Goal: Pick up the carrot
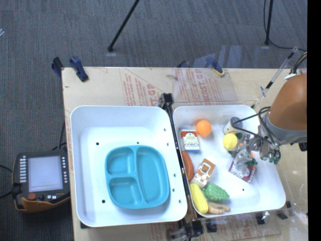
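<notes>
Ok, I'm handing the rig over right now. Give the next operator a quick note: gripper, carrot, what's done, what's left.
Gripper: low over the right bin, on its right side, beside the yellow ball and above a red packet. Finger state unreadable.
Carrot: lying along the right bin's left wall, between the small carton and the corn, apart from the gripper.
Done: nothing visible; carrot not picked.
Left: cross to the left wall, grasp the carrot, lift.

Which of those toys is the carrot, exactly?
Look in the right-hand bin, along its left wall. The carrot lies there lengthwise, between the small picture box and the corn cob. It is the long, slim, dark orange piece, unlike the round orange ball.
</notes>
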`<state>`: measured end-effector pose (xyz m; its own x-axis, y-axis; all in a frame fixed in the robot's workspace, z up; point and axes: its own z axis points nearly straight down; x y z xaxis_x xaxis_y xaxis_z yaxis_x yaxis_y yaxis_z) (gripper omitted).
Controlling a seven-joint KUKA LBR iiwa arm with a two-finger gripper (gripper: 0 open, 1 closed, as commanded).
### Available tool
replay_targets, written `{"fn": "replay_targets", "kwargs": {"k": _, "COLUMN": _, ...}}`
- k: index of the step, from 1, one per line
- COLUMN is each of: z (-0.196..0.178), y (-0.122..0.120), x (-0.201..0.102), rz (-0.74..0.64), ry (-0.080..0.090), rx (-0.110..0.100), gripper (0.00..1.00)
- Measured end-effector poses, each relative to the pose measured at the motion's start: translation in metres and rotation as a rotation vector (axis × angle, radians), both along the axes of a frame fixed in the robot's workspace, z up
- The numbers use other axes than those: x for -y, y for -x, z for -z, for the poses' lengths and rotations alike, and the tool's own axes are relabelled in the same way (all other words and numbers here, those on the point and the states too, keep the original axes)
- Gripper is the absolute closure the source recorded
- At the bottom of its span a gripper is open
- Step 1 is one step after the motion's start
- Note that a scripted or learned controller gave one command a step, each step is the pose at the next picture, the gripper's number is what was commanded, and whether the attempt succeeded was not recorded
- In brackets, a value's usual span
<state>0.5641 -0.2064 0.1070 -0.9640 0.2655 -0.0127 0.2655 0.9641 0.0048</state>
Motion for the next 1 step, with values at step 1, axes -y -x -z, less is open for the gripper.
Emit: {"fn": "replay_targets", "kwargs": {"k": 1, "z": 0.0212, "y": 0.0211, "x": -0.0733, "rz": -0.028, "ry": -0.004, "rx": -0.016, "gripper": 1.00}}
